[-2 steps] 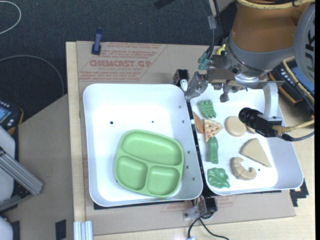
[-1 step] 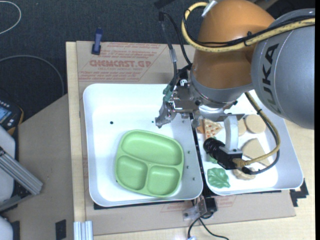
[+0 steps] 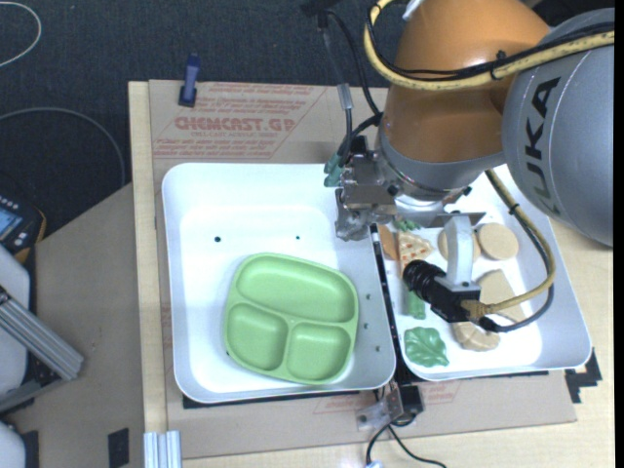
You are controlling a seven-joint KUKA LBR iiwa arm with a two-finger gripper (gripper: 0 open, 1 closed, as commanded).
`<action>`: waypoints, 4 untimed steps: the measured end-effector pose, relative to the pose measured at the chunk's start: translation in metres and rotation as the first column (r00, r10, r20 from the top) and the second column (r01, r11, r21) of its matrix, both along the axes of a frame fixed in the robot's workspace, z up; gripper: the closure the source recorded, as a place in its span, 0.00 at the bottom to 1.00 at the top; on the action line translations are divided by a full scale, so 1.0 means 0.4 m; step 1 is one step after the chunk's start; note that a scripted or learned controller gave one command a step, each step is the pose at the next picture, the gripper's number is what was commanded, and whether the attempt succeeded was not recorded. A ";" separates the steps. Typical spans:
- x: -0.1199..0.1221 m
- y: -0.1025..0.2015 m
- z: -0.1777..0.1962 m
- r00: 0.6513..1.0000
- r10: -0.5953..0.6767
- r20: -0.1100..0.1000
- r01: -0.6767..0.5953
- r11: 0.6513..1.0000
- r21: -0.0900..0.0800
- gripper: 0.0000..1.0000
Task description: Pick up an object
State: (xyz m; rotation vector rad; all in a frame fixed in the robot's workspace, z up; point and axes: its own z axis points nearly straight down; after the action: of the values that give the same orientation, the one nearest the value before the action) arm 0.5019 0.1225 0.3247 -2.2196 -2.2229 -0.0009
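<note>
My gripper (image 3: 353,220) hangs low over the ridge between the two bins, at the far left corner of the right bin (image 3: 561,344). Most of it is hidden under the orange wrist band. Just to its right lies an orange-and-tan pizza-like slice (image 3: 409,248). Further right are a white piece (image 3: 456,247), a round tan biscuit (image 3: 498,242), another tan piece (image 3: 497,286) and a brown one (image 3: 475,335). A green leaf (image 3: 426,346) and a small green piece (image 3: 416,304) lie at the bin's near left.
The left bin (image 3: 195,222) holds a light green divided plate (image 3: 291,317) in its near half. A blue clip (image 3: 189,81) sits on the cardboard behind the bins. The arm's bulk covers the far part of the right bin.
</note>
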 end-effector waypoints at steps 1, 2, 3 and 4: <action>0.001 0.001 0.026 1.000 0.001 0.002 -0.001 1.000 0.000 1.00; -0.058 0.078 0.199 1.000 0.004 0.007 -0.004 1.000 0.003 1.00; -0.055 0.074 0.216 1.000 0.002 0.004 -0.002 1.000 0.000 1.00; -0.053 0.075 0.241 1.000 0.003 0.007 -0.003 1.000 0.000 1.00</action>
State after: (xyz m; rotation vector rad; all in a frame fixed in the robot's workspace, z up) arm 0.4805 0.1526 0.4212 -2.2196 -2.2299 -0.0082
